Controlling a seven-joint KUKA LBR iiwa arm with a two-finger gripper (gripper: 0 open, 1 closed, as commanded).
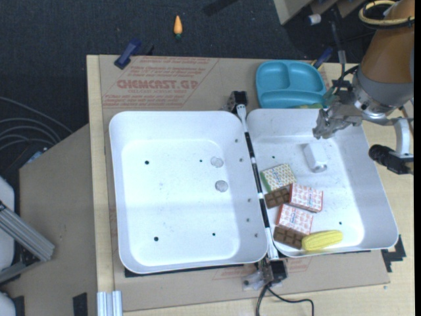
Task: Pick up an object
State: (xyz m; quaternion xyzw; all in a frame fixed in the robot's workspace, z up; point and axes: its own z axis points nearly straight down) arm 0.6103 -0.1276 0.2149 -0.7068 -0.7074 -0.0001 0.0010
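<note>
My gripper (325,128) hangs over the far part of the right bin (375,196), with nothing visibly in it. Just in front of it a small pale grey piece (314,157) lies on the bin floor. Nearer the front lie a green-patterned block (277,175), a brown chocolate bar (276,196), two red-and-white patterned blocks (306,197) (296,218), another brown piece (287,237) and a yellow corn cob (321,240). These sit close together, some touching.
The left bin (131,176) holds two small round grey discs (217,162) (222,186). A blue divided plate (289,84) sits behind the right bin. A blue clip (127,53) and a small orange carrot (177,25) lie beyond the bench.
</note>
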